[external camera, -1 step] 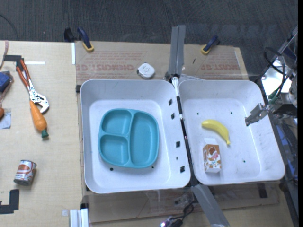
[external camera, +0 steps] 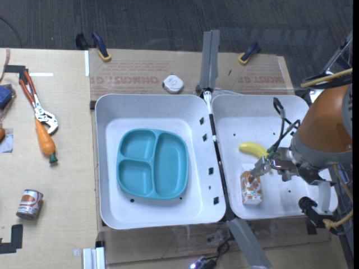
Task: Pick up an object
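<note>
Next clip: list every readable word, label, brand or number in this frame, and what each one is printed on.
"CHEM2ZL": red print on the cardboard sheet behind the bins, upside down and repeated to the right; exact letters uncertain.
Carton in the right bin: printed face, too small to read.
Can on the bench: label too blurred to read.

Arm over the right bin (external camera: 291,206) — teal plate in the left

The gripper (external camera: 262,167) hung low between a yellow banana (external camera: 253,149) and a small carton (external camera: 252,188), close to both. A divided teal plate (external camera: 152,163) lay in the left bin (external camera: 106,150) — an orange-handled tool (external camera: 45,139) and a can (external camera: 29,203) sat on the bench (external camera: 56,178).
</note>
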`<state>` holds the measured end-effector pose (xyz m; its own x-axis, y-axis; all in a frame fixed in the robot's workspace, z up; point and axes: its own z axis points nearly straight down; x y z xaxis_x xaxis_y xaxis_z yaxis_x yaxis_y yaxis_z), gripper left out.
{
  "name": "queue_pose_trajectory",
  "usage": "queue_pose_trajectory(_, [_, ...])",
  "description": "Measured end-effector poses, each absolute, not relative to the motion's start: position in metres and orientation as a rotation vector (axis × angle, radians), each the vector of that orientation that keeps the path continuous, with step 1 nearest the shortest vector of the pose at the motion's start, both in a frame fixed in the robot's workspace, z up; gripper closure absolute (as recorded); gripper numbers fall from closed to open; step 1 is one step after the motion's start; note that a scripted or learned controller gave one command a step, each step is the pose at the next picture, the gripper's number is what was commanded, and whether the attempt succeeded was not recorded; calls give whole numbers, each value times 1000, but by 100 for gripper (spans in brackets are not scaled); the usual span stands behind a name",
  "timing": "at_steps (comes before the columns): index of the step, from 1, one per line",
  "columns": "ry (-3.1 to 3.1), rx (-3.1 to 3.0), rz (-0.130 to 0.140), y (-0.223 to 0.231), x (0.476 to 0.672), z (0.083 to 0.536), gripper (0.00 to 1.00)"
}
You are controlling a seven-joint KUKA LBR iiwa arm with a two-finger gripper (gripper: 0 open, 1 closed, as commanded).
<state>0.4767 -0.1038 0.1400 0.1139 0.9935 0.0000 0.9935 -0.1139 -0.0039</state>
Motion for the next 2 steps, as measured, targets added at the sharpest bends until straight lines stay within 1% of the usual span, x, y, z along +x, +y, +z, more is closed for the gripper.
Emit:
queue_pose_trajectory(1, [-2343, -2111, -30, -94, 485, 107, 0])
queue_pose_trajectory(2, [-2352, -2120, -50, -94, 491, 123, 100])
